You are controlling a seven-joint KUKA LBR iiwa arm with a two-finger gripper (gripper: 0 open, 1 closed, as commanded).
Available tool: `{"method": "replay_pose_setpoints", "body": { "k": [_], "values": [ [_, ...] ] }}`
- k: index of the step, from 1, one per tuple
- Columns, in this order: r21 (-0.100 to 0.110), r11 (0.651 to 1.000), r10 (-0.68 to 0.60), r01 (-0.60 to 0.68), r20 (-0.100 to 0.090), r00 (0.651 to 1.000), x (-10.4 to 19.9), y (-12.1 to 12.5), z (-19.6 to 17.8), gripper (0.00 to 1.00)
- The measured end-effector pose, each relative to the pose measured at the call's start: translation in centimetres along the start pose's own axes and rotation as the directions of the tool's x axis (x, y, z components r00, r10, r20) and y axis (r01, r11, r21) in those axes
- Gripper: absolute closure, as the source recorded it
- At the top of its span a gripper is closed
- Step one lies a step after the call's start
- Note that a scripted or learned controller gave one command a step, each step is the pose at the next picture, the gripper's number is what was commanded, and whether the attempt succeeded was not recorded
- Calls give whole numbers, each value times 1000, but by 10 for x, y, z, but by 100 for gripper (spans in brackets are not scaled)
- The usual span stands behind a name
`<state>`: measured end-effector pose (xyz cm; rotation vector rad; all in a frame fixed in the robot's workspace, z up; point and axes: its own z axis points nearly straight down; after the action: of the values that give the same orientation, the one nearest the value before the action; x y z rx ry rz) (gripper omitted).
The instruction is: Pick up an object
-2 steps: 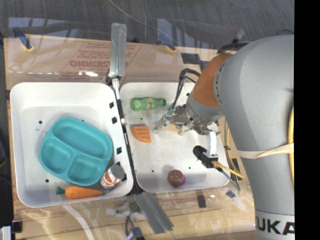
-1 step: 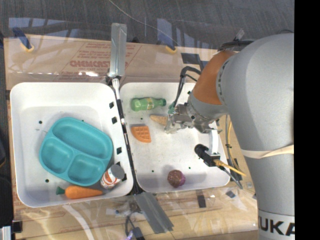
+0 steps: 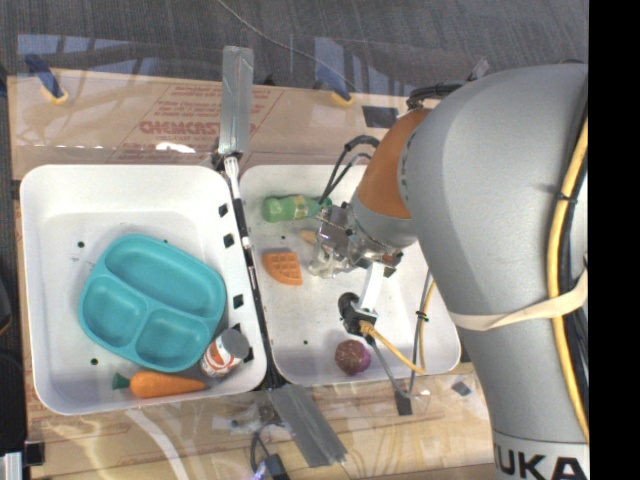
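In the right bin (image 3: 300,353) lie a green bottle (image 3: 284,208) at the back, an orange waffle-like piece (image 3: 283,267) in the middle and a dark red ball (image 3: 352,356) near the front. My gripper (image 3: 326,256) is down in this bin, just right of the orange piece and in front of the bottle. A small tan item (image 3: 310,236) shows by the gripper's left side; I cannot tell whether it is held. The arm's grey bulk hides the bin's right part.
The left bin (image 3: 60,208) holds a teal divided plate (image 3: 152,301), an orange carrot (image 3: 165,384) at the front and a small red-and-white can (image 3: 219,357) near the divider. A cable with a black plug (image 3: 352,313) hangs over the right bin.
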<state>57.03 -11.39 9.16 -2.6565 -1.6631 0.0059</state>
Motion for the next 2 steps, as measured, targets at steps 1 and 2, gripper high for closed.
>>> {"method": "replay_pose_setpoints", "body": {
  "k": [1,2],
  "values": [
    [-4,921,390,-390,-2,921,19,32,0,100],
    [-3,797,604,-604,-2,797,30,34,0,100]
  ]
}}
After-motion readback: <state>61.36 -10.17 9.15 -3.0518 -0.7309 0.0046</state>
